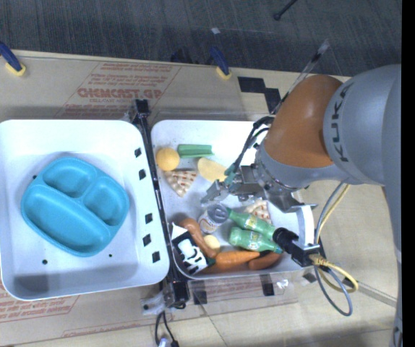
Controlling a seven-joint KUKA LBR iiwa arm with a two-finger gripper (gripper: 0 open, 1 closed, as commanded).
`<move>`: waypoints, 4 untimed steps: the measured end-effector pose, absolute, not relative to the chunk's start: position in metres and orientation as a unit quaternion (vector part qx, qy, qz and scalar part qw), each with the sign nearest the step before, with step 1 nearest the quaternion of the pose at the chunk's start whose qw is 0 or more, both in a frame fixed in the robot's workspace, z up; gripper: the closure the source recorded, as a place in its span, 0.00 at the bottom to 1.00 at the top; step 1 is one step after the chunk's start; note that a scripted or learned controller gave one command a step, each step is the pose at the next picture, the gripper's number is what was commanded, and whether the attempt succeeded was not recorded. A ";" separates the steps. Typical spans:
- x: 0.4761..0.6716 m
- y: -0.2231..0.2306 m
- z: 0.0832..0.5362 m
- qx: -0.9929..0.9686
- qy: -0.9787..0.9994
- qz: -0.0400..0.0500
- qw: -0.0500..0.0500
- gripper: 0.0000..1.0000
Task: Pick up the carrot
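Carrot not picked yet: it lies flat near the front wall of the right bin, between a black-and-white item on one end and a sausage on the other, green bottle just behind it. Nothing lifted, so approach, grasp and lift are all left, by my read. Arm reaches in from the right, wrist bent down over mid-bin. Gripper sits low over the clutter, behind the carrot and apart from it, near a small jar. Can't tell if fingers are spread or closed; nothing visibly held. Left bin holds a blue tray.
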State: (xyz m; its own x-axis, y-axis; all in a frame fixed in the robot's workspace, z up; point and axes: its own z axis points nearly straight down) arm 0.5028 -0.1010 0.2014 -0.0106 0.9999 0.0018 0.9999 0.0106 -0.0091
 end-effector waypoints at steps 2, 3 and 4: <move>0.650 -0.107 0.100 -0.797 -0.604 0.004 -0.007 0.00; 0.659 -0.084 0.198 -0.819 -0.573 -0.002 -0.001 0.00; 0.654 -0.090 0.094 -0.807 -0.590 0.007 0.005 0.00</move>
State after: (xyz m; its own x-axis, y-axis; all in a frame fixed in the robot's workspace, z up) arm 0.6537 -0.0900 0.0938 0.3041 0.9526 -0.0051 0.9525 -0.3041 -0.0154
